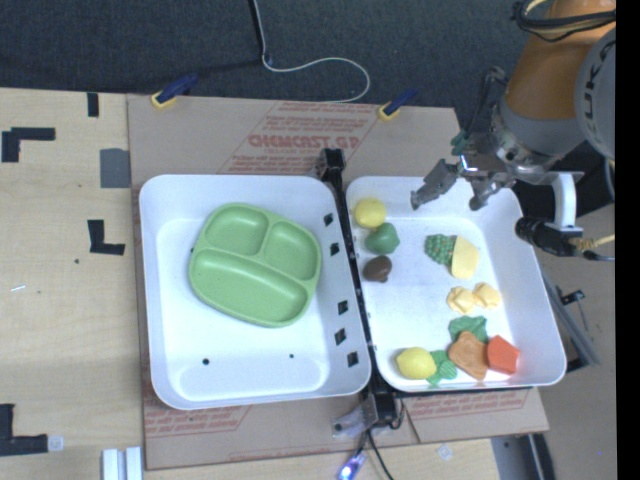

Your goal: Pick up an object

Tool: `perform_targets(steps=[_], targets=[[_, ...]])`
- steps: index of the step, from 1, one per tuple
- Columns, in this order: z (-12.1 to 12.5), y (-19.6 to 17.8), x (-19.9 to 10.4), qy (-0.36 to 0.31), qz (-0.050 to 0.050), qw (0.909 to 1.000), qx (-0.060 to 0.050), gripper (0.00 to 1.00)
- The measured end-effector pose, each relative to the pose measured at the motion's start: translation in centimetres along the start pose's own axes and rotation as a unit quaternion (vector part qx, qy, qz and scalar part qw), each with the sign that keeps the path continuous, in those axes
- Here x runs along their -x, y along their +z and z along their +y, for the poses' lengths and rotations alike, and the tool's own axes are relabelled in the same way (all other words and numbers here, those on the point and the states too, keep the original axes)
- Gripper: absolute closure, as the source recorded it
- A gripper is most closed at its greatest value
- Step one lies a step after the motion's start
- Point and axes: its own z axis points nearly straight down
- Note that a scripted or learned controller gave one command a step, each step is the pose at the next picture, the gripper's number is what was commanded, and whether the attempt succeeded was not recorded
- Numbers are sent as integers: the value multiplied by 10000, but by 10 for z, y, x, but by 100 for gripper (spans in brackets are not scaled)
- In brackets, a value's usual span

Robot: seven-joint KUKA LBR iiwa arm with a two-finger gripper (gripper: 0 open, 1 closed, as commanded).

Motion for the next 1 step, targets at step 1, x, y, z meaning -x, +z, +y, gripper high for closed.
perform_targets(steps=[1], targets=[[-63, 10, -64, -18, 13, 10000, -28, 0]])
